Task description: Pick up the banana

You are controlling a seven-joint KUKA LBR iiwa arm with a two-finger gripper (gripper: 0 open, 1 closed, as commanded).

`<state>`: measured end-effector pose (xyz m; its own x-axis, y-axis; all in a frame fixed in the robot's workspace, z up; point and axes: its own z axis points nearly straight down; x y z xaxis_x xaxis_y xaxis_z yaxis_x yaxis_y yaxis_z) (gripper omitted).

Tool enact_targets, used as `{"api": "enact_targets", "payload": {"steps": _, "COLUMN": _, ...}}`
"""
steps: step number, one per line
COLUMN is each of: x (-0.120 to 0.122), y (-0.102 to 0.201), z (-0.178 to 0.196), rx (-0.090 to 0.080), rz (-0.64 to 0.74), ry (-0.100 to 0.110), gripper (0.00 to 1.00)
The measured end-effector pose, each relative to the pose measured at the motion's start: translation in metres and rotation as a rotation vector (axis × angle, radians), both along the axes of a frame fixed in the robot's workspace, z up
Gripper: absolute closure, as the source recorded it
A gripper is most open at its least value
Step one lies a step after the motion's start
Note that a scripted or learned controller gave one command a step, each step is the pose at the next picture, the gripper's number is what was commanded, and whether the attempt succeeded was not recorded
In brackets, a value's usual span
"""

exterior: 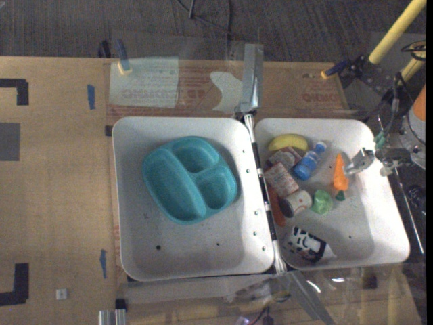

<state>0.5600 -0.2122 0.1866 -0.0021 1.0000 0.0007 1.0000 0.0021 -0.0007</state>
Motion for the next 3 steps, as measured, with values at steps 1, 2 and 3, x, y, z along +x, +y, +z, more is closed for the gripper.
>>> {"api": "enact_targets", "payload": {"steps": 1, "x": 0.062, "y": 0.069, "z": -0.039, "rx": -0.002, "rz": -0.019, "ry": -0.003, "gripper": 0.00}}
{"api": "enact_targets", "payload": {"steps": 2, "x": 0.024, "y": 0.078, "z": -0.031, "rx": 0.000, "rz": -0.045, "ry": 0.000, "gripper": 0.00}}
{"api": "enact_targets", "payload": {"steps": 3, "x": 0.097, "y": 0.078, "z": -0.091, "rx": -0.004, "rz": 0.059, "ry": -0.013, "gripper": 0.00}}
